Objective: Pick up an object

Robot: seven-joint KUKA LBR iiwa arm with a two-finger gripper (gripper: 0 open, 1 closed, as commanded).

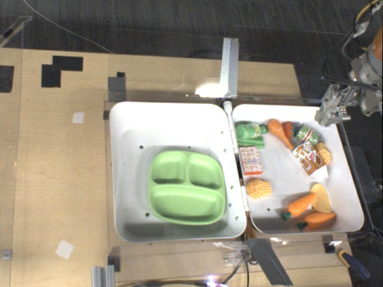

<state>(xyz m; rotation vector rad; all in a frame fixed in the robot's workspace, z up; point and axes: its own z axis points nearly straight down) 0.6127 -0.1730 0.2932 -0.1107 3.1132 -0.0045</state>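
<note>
Camera view shows my fingers (333, 109) over the right bin's (353, 178) far corner; open or shut, I cannot tell. 1 carrot (301, 204) lies near, light, hard, slippery. I'd grab its middle.

The right bin (353, 178) holds small toy foods: a green piece (249, 134) at its far left corner, a carrot (279, 131) beside it, and a printed packet (309, 156) toward the right wall. A yellow corn piece (258, 188) lies by the left wall, and two orange carrots (311, 213) lie along the near edge.
</note>
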